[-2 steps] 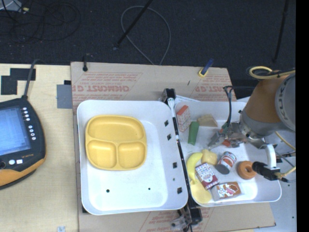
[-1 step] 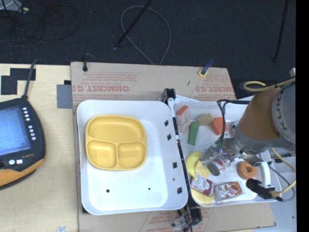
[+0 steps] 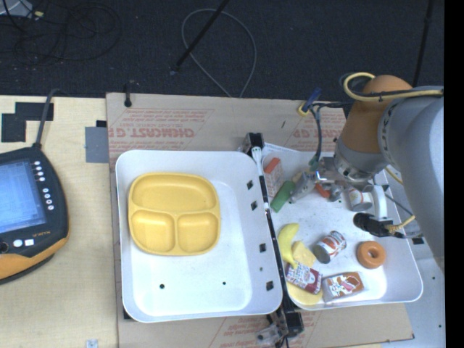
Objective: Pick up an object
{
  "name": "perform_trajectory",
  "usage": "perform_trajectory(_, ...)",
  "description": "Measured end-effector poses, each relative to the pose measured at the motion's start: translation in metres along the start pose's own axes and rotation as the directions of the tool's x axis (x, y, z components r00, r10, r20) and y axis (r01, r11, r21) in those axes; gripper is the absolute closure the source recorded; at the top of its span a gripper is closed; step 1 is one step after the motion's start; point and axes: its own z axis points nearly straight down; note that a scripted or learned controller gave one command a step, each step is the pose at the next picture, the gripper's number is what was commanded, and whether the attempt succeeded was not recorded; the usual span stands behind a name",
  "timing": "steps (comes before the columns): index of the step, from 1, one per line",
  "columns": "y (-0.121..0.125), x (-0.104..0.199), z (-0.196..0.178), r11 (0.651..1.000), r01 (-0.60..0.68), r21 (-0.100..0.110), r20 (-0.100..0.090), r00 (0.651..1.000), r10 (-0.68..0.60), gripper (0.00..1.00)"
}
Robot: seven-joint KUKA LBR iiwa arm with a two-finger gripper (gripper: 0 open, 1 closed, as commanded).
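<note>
1. While the arm (image 3: pixel 391 129) reaches in from the right, its gripper (image 3: pixel 335 185) hangs low over the right bin (image 3: pixel 406 281), near the far edge; whether it is apart or together cannot be told.
2. Just left of the gripper lie a green item (image 3: pixel 284 194) and an orange piece (image 3: pixel 272 165).
3. Nearer the front sit a banana (image 3: pixel 288 236), a can (image 3: pixel 331 245), a donut (image 3: pixel 372 254) and two red packets (image 3: pixel 303 277).
4. Across the divider, the left bin (image 3: pixel 145 296) holds a yellow tray (image 3: pixel 174 213).
5. On the bench's left rests a pendant (image 3: pixel 25 207).
</note>
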Motion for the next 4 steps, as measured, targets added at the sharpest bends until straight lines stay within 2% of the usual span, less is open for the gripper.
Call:
perform_trajectory(1, 0.000, -0.026, -0.001, 1.000, 0.001, -0.016, 0.002, 1.000, -0.001, 0.00)
perform_trajectory(2, 0.003, -0.048, -0.002, 1.000, 0.006, -0.013, -0.018, 1.000, -0.006, 0.00)
perform_trajectory(3, 0.000, -0.029, 0.000, 1.000, 0.003, -0.014, -0.002, 1.000, -0.003, 0.00)
perform_trajectory(4, 0.002, -0.042, -0.001, 1.000, 0.004, -0.014, -0.011, 1.000, -0.005, 0.00)
